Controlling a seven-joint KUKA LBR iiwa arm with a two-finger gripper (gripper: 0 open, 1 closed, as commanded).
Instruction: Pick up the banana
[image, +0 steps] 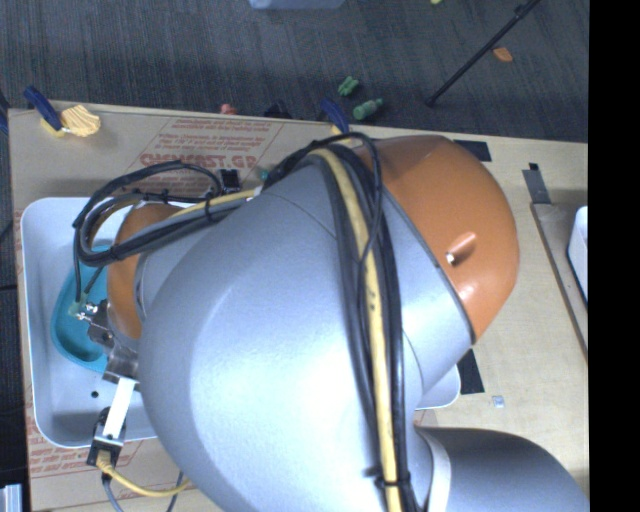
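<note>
The grey arm (300, 340) with its orange band (470, 250) covers most of the bench and hides much of both bins. Its wrist reaches down into the left bin (40, 300), where the gripper (112, 345) sits low, mostly covered by the arm's own body. A teal-blue object (72, 322) lies against the left bin's left side, right beside the gripper's end. Black cables (130, 190) loop over the back of that bin.
A pale yellow lump (80, 122) and a blue clip (40, 103) sit at the bench's back left corner, outside the bins. Small green pieces (358, 96) lie on the dark floor behind. A corner of the right bin (445, 395) peeks out under the arm.
</note>
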